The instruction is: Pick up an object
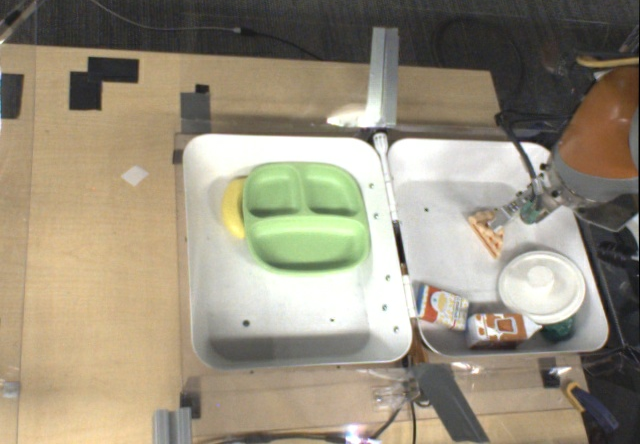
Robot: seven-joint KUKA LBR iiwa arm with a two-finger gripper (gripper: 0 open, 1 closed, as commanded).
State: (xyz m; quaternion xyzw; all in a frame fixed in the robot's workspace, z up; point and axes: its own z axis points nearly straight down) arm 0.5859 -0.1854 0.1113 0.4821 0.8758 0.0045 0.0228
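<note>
Because the claw (517,212) is lowered at the right bin's (440,172) far side, just beside a small tan packet (486,230), that packet is judged the intended pick, though whether the claw is apart or together cannot be told.

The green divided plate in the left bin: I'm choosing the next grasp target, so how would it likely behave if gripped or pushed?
The green divided plate looks like rigid moulded plastic, so probably stiff and light. Its broad, flat shape suggests it would slide rather than tip. It partly covers a yellow object, which a push might shift.
</note>
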